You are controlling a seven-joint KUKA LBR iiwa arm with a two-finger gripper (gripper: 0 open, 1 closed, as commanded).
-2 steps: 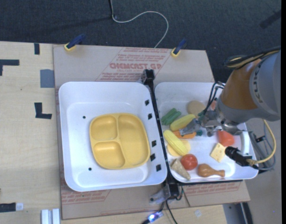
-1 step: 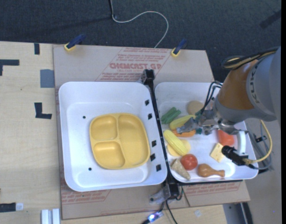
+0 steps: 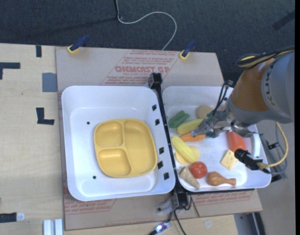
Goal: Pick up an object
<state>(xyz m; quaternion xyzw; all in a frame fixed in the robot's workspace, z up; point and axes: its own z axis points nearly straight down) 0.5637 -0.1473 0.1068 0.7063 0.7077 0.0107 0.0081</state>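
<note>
From the overhead camera I see my jaws (image 3: 205, 129) low in the right bin (image 3: 216, 93), over the toy food near a carrot (image 3: 193, 137) and a yellow pepper (image 3: 189, 126); I cannot tell whether they are apart or together. The left bin (image 3: 74, 131) holds a yellow divided plate (image 3: 124, 147).

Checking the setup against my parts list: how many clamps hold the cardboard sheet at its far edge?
2. One clamp sits at the cardboard sheet's far left corner, the other clamp at its far right corner. Others may be hidden along the near edge.
</note>
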